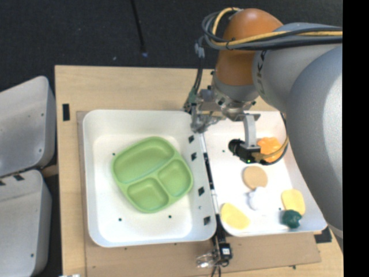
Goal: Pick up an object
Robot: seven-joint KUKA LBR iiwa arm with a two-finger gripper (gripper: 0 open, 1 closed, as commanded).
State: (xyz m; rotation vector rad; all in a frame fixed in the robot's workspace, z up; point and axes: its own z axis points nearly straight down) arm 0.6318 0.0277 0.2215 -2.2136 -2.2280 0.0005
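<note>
Green and three-welled, a divided plate (153, 173) lies flat in the middle of the left bin (101, 219), which sits on the wooden bench (69, 85). At the far end of the rim where the two bins meet hangs the gripper (199, 120), with nothing seen in its grasp; whether it is released or clenched cannot be told from this angle. The right bin (222, 136) holds the loose objects, all apart from the gripper: a yellow piece (234, 216) by the near edge, a tan disc (254, 178) at mid-bin with a small white lump (255, 199) just beside it, an orange piece (268, 145) toward the far side, then a second yellow piece (293, 199) touching a dark green lump (290, 219) near the near right corner. The grey arm (311, 68) overhangs the right bin's far right corner.
</note>
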